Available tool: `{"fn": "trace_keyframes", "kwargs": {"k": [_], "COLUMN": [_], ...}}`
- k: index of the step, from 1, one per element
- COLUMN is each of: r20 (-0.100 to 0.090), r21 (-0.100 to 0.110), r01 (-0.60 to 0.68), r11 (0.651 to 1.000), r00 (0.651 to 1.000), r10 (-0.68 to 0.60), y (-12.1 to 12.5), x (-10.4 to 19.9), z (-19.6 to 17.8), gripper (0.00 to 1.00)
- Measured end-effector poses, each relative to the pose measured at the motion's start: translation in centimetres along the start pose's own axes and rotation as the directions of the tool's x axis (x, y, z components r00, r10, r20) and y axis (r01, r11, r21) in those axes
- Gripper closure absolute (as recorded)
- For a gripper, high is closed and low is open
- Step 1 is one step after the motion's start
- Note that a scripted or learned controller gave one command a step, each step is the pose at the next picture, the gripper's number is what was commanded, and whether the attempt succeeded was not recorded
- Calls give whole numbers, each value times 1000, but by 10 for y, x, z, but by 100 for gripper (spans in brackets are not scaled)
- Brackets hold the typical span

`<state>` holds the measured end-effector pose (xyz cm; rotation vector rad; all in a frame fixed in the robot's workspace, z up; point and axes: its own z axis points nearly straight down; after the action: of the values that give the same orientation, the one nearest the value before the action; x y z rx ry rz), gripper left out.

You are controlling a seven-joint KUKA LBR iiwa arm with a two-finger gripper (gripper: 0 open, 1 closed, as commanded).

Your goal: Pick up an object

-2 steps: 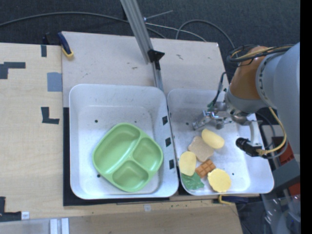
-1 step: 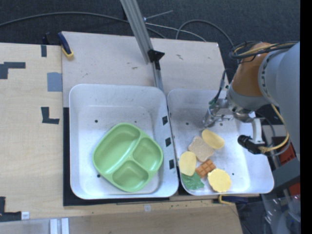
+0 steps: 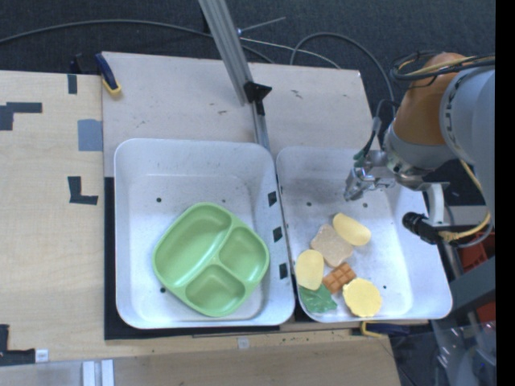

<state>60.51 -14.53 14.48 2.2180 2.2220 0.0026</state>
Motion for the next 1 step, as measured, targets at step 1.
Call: {"fn": "trace_keyframes", "kwargs": {"k": [1], "r20": [0], "r21": [0], "r01": [0], "r11": [1000], "r00": [1000], "r10": [0], "y": [-1], "x": [0], "z": [-43], "gripper": [100]}}
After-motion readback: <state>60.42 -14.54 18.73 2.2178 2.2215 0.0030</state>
